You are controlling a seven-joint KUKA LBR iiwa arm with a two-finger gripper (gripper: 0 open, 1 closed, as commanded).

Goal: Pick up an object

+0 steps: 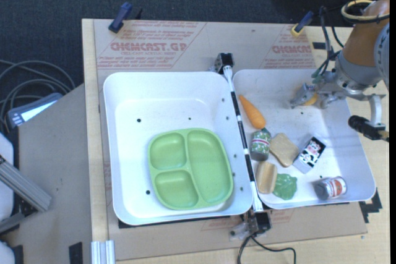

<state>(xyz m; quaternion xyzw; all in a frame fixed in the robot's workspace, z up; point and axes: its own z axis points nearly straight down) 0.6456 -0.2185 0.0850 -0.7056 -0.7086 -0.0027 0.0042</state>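
Nothing's picked up yet, I'd say. The two-finger gripper (307, 97) sits low in the right white bin's (365, 177) upper part; can't tell its state. The orange carrot-shaped toy (252, 111) and other bits lie lower-left, untouched.

- Cardboard sheet (185, 40) under the bins: red print at upper left, large line reading roughly "CHEMCAST GP"; the smaller lines above and below it are not legible.
- Same sheet, upper right (291, 49): the same red print repeated, partly covered by the right bin.
- Small black-and-white carton (309, 153) and can (331, 187) in the right bin: markings present, too small to read.
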